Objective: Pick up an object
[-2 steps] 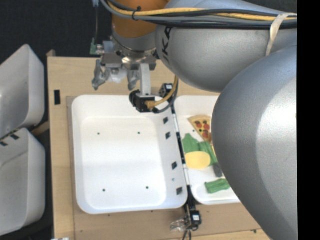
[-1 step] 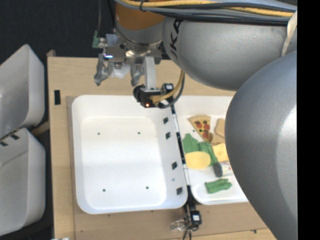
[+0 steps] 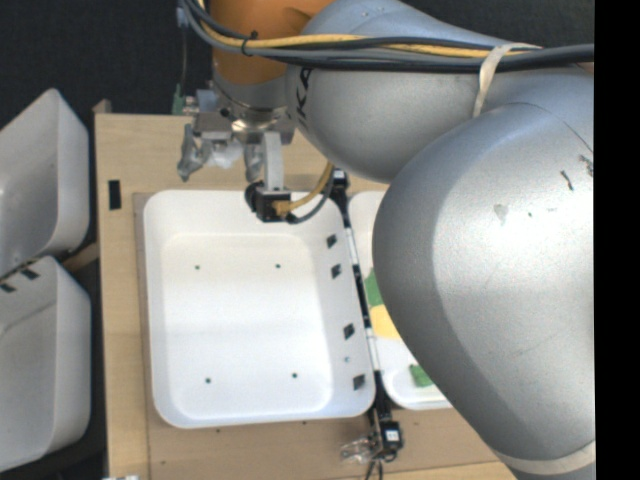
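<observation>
1. In the camera view, you had the grey arm (image 3: 480,268), orange-banded above the wrist, reaching in from the right and covering most of the right-hand shallow white plastic bin (image 3: 400,398).
2. The two-finger gripper (image 3: 232,160) hung over the far rim of the left-hand shallow white plastic bin (image 3: 240,318), above the pale wooden bench (image 3: 120,298). You could not tell how far open it stood, and nothing could be seen in its hold.
3. Your candidates lay in the right-hand bin, near its left wall. There was a small green piece (image 3: 372,290), a yellow piece (image 3: 383,320) just to the near side of it, and a second green piece (image 3: 419,375) close to the near rim. The arm hid part of each.
4. They looked small, flat and light, so weight should not have troubled you. Whether they were stiff or soft could not be told.
5. Low things beside a wall are awkward. The second green piece seemed the better choice, taken across its narrow width.
</observation>
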Robot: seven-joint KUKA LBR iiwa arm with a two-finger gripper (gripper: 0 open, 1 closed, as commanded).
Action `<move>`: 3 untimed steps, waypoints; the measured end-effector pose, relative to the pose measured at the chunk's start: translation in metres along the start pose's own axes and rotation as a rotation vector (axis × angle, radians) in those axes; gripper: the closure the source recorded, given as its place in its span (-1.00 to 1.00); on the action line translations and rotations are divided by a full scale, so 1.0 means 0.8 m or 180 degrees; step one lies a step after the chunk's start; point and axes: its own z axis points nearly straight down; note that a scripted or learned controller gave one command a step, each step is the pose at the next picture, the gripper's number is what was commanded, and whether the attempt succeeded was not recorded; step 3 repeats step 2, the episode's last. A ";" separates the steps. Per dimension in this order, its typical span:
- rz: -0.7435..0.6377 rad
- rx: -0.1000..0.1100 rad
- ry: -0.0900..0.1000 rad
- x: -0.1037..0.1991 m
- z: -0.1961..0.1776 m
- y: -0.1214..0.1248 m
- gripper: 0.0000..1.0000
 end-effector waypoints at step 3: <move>0.0010 -0.0014 0.0017 0.003 0.187 -0.045 1.00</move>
